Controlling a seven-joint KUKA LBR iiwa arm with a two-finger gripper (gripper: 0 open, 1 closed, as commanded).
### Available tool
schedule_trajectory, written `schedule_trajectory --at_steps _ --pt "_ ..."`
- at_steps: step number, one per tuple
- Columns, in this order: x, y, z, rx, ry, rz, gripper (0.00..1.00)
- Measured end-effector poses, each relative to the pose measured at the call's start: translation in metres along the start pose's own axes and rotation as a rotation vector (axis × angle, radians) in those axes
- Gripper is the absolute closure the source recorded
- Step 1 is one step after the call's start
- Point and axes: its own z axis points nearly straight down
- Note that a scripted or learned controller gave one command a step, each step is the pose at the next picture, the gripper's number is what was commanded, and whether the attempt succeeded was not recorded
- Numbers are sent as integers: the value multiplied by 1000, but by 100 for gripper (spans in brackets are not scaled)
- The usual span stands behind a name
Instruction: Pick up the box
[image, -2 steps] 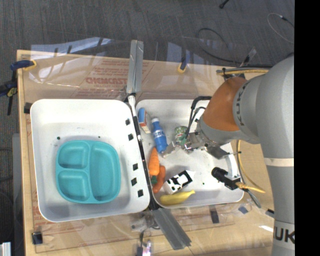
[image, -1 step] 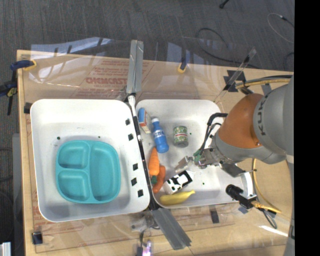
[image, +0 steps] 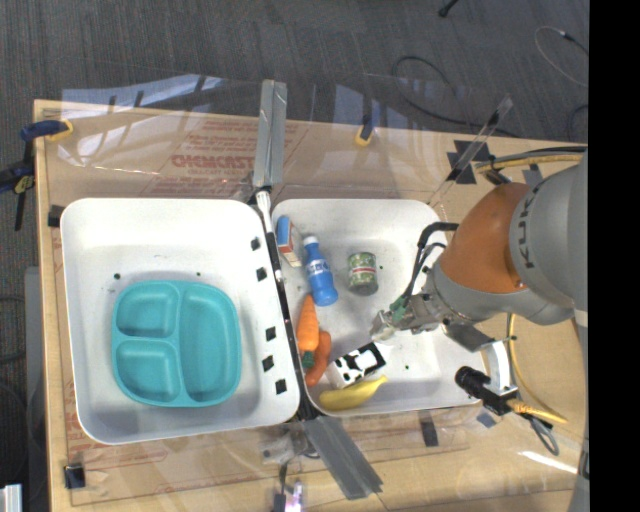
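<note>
Hovering low over the right bin (image: 425, 215), the gripper (image: 385, 325) sits just up and to the right of the box (image: 357, 364), and from where I'm standing I honestly cannot tell how it's set; it's too small and blurred under the wrist. Nothing is visibly caught in it.

The box, black and white, lies tilted near the front of that right bin, very close to the gripper's tip, though whether they touch I can't make out. Tucked against the box's lower side is a banana (image: 352, 395), curving along the bin's front edge. Just left of the box, a carrot (image: 309, 327) stands on end along the bin's left wall, with something red (image: 318, 362) beside its lower part.

Further back, a blue bottle (image: 319, 271) lies at a slant, and to its right a small green can (image: 363, 272) sits on its own, well apart from the box.

Behind the gripper, the arm's orange band (image: 480, 245) bulges over the bin's right rim, grey casing beyond it.

Over in the left bin (image: 90, 230), a teal divided plate (image: 178, 341) rests flat, three compartments showing.
</note>
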Motion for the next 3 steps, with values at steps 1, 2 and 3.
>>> schedule_trajectory --at_steps 1,2,3 --pt "0 0 0 0 0 0 0" --pt "-6 48 23 -4 -3 -136 0" --pt "-9 67 21 -7 -5 -222 0"
